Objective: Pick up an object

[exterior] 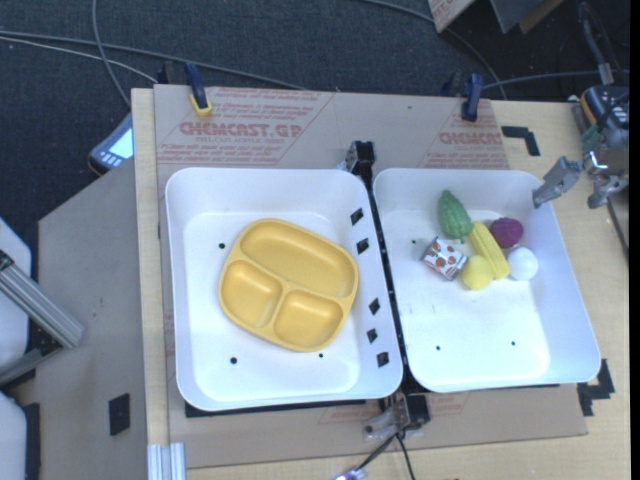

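The right bin [560, 338] holds a cluster of small objects near its far side. They are a green vegetable [453, 214], a yellow corn-like piece [488, 244], a purple object [507, 231], a white ball [523, 264], a yellow lemon-like piece [476, 274] and a small patterned box [444, 257]. My gripper [578, 188] hovers over the far right rim of this bin, to the right of and apart from the cluster. It is open, with nothing between its fingers.
The left bin [190, 268] carries a yellow divided plate [288, 283]. A black divider strip [375, 268] separates the two bins. Two clamps [197, 90] [470, 95] hold the board at the back. Cables run over the dark floor beyond.
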You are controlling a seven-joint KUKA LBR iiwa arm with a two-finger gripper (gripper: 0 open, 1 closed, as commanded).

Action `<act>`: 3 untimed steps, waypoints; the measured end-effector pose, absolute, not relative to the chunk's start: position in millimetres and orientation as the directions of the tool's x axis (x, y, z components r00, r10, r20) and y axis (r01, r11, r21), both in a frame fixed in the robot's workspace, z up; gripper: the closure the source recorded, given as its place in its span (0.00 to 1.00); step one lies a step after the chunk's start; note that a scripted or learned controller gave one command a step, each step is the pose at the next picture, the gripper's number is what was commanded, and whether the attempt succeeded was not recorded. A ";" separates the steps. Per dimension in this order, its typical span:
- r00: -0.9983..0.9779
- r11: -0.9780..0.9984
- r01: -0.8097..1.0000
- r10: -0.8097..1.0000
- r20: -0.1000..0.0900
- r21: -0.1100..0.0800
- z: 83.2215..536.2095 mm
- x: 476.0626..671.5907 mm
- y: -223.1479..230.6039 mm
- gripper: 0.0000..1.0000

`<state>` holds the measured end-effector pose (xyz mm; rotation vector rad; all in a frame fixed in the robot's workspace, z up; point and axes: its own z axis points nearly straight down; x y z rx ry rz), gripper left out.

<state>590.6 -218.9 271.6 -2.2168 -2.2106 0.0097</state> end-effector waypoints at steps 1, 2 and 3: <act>0.000 0.000 1.000 1.000 0.000 0.000 278.5 592.9 -218.2 0.00; 0.000 0.000 1.000 1.000 0.002 -0.005 233.2 590.9 -210.5 0.00; 0.000 0.000 1.000 1.000 0.003 -0.007 170.3 593.2 -206.9 0.00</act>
